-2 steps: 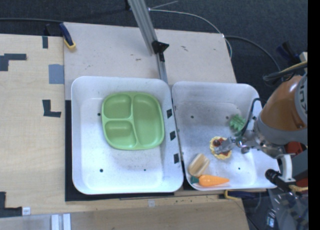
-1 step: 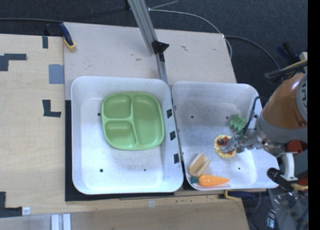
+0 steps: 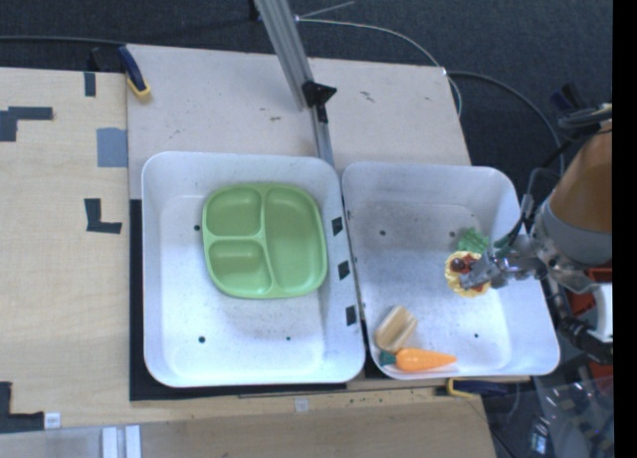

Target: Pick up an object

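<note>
Gripper (image 3: 495,269) is seen at the right side of the frame, low inside the right bin (image 3: 418,179), but whether it grasps anything cannot be told. A small yellow toy with dark red and green parts (image 3: 465,269) lies just to its left, touching or nearly so, near the bin's right wall. A bread-like toy (image 3: 395,327) and an orange carrot (image 3: 425,358) are placed lower left, the carrot's long axis running left-right. A green divided plate (image 3: 266,240) rests in the left bin (image 3: 159,277).

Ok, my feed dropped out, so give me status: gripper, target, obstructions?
Gripper low in right bin, at the small yellow toy. Grasp unconfirmed. Carrot and bread piece lie apart, near front edge.
</note>
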{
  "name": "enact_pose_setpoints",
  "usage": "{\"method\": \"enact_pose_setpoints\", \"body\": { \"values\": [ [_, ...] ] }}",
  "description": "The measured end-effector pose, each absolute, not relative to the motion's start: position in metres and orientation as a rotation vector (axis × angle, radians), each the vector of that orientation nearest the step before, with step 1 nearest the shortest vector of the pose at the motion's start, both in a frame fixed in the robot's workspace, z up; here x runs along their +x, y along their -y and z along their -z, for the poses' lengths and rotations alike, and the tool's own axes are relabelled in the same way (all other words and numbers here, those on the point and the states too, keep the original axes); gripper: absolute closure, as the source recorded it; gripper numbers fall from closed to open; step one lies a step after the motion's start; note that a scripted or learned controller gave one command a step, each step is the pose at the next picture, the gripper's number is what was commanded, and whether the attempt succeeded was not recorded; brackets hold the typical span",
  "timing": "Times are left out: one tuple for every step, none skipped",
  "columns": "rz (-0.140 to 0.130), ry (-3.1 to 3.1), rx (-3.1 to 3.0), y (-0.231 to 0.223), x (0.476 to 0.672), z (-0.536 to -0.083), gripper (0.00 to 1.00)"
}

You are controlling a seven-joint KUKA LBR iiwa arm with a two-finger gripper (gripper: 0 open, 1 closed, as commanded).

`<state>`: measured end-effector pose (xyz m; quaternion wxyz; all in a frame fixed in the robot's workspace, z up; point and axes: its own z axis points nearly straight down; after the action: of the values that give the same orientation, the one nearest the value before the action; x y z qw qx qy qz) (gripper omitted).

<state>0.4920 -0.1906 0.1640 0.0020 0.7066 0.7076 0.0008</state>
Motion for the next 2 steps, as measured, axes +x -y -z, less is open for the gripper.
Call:
{"method": "enact_pose_setpoints", "body": {
  "values": [
    [-0.002,-2.219,2.217,0.2,0.488,-0.218,1.0],
    [-0.001,-2.221,2.217,0.2,0.489,-0.25,1.0]
  ]
}}
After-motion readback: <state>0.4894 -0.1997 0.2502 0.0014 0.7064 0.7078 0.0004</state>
